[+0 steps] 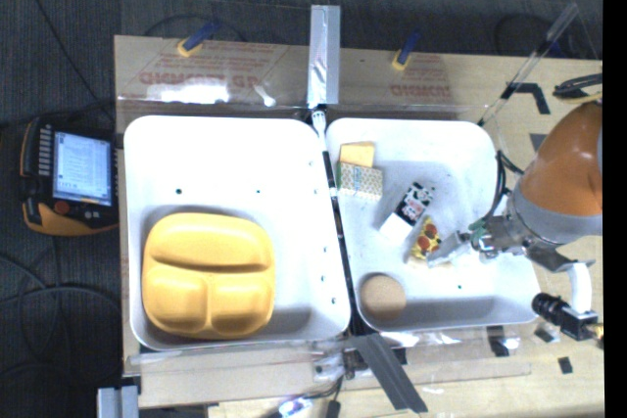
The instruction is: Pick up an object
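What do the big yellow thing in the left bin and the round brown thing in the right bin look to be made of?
Yellow object: looks like moulded plastic or foam, smooth with a soft sheen and rounded lobes; can't tell which. Brown ball: matte, evenly tan, possibly cork or wood; too small to be sure.

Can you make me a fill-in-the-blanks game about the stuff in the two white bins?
1. The big yellow thing lies in the ____ bin.
2. The round brown ball sits near the ____ edge of the right bin.
3. The gripper is next to the small red and ____ packet.
4. The band on the arm is ____.

Missing words: left; front; yellow; orange
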{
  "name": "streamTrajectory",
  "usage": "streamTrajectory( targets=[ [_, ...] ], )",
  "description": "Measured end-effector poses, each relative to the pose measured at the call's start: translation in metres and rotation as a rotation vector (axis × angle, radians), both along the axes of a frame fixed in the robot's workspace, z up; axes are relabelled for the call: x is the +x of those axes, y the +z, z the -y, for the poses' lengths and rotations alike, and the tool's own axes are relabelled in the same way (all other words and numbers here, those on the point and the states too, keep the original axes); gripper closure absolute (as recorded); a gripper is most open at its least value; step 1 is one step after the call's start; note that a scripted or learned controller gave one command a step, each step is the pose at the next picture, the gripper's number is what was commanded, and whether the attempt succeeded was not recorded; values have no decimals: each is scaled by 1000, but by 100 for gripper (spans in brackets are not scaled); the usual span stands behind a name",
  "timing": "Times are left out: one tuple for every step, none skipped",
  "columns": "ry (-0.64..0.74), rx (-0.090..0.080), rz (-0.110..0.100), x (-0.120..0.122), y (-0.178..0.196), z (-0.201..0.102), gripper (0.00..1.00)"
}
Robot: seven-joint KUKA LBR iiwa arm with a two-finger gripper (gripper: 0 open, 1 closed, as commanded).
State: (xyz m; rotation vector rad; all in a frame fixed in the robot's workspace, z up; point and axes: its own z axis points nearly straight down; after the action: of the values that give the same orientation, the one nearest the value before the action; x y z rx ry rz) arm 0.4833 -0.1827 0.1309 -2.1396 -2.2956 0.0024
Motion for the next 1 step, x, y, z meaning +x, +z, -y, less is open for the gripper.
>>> streamTrajectory(
  targets=[
    [98,1,2,1,52,-20,0]
  ],
)
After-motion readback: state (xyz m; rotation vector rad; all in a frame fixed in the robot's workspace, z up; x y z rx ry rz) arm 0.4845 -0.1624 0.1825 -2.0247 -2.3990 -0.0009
